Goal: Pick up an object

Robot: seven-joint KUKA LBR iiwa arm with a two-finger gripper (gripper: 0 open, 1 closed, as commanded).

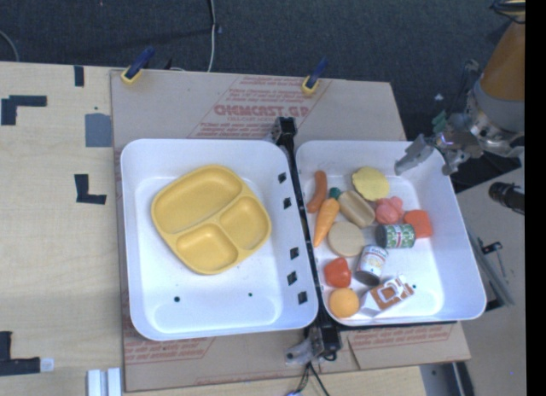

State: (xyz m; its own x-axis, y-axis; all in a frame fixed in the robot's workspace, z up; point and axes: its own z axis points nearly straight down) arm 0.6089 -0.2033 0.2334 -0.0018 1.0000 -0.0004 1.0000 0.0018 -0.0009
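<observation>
The right bin (456, 241) holds several toy foods: a yellow crinkled piece (371, 183), a carrot (324, 219), a red sausage (319, 187), a hot dog bun (357, 209), a pink piece (389, 210), an orange-red block (419, 223), a green can (396, 235), a tan disc (345, 239), a grey can (371, 262), a red tomato (337, 272), an orange (344, 302) and a small carton (392, 294). My gripper (432, 157) hangs over the bin's far right corner, open, with nothing between its fingers. It is up and to the right of the yellow piece.
A yellow divided plate (212, 218) lies in the left bin (136, 241). A black hinge strip (294, 224) runs between the two bins. Two clamps (136, 67) hold the cardboard sheet at the back edge, and a cable (210, 10) trails behind it.
</observation>
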